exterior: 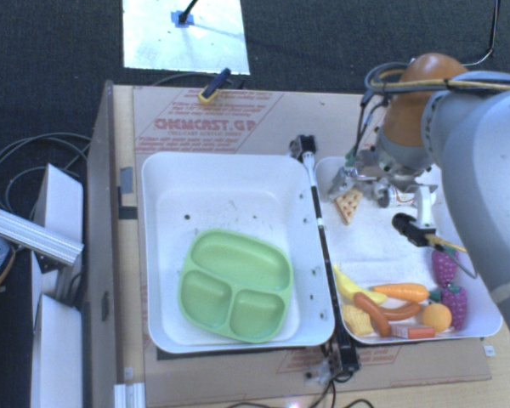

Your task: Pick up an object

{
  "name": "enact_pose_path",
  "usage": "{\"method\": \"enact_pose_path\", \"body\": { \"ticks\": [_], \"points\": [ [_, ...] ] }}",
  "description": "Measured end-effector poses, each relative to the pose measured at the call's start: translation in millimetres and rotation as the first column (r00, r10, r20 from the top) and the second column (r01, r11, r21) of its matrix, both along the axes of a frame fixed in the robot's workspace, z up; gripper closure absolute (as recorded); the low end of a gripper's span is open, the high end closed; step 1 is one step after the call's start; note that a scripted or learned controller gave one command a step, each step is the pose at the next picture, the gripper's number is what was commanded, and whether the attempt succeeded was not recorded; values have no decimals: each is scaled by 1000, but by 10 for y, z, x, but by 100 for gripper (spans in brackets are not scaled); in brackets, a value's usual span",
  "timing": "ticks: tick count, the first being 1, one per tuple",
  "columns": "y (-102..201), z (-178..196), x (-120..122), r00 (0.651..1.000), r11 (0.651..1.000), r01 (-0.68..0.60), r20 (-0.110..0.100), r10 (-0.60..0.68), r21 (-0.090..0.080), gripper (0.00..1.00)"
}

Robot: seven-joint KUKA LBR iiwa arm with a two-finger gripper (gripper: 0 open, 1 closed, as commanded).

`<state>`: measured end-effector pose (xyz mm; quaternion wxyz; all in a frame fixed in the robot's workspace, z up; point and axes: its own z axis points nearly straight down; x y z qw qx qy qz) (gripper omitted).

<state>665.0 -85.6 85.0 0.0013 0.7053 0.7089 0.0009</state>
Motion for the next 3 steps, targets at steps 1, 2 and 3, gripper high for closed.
{"method": "enact_pose_path", "body": {
  "ticks": [1, 2, 3],
  "points": [
    [-1, 109, 8, 1000, 1000, -5, 2, 5, -2, 100],
    [790, 1018, -44, 1000, 1000, -2, 4, 2, 3, 100],
    [1108, 1327, -235, 1000, 1000, -1, 0, 1, 1, 100]
  ]
}}
